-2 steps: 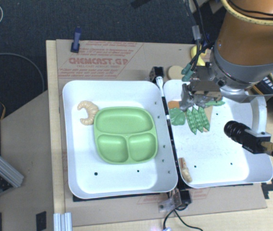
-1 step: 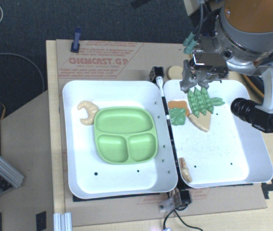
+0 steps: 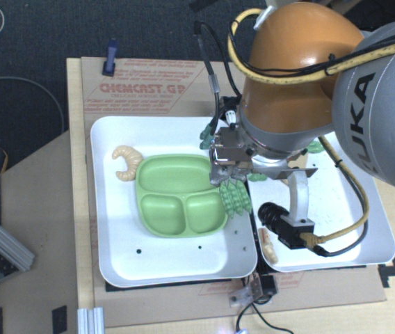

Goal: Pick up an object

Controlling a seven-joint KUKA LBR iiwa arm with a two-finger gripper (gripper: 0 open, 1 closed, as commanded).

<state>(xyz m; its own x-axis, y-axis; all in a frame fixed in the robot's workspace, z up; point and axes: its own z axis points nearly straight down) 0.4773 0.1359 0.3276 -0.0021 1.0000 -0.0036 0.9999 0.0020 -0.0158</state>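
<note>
Arm: the grey KUKA arm with its orange band (image 3: pixel 302 44) reaches in from the right and hangs low over the seam between the two shallow white bins; its bulk covers much of the right bin (image 3: pixel 375 245)

Gripper: the two-finger gripper (image 3: pixel 227 176) sits at the right edge of the left bin (image 3: pixel 107 207), just above the tray's right rim; whether the claw is released or clenched I cannot tell, since the wrist housing hides it; nothing can be seen held

Candidate object: a small green knobbly toy with a textured surface (image 3: pixel 235 197) lies directly under the gripper, touching the right rim of the pale green plastic compartment tray (image 3: pixel 180 200); this looks the likeliest target

Other objects: a tan croissant-shaped toy (image 3: pixel 126 160) lies beside the tray's upper left corner, well apart from the gripper; a small pale piece (image 3: pixel 268 246) rests at the near left edge of the right bin

Step in hand: judged as the final descent or closing on the knobbly toy; lift not yet done

Doing it well: centre over the toy rather than over the tray rim, so the tray is not pinched along with it; close fully before rising; rise straight up

Risk: the toy leans on the tray, so an off-centre grip may drag or tip the tray, or let the toy slip out
</note>
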